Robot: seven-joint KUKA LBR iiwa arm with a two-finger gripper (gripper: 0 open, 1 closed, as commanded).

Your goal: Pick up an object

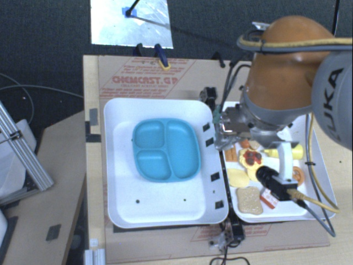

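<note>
Camera view: jaws' state cannot be told; yellow banana [291,150] lies pointing left-right across right bin [309,211].

Two bins side by side on a board, the arm over the right one.

The left shallow white bin [118,203] holds a blue three-compartment plastic plate [166,149], lying near the bin's middle, toward its far side. Just to its right sits the right shallow white bin [317,164], with small toy food pieces in it: a speckled tan bread slice [249,200] at the near edge, a pale yellow wedge [238,177] just behind it. The grey arm with its orange band [292,65] hangs over the right bin's far part. Both bins rest on a brown cardboard sheet [144,77] on the surface; a shiny foil square [131,14] lies behind it.
</note>
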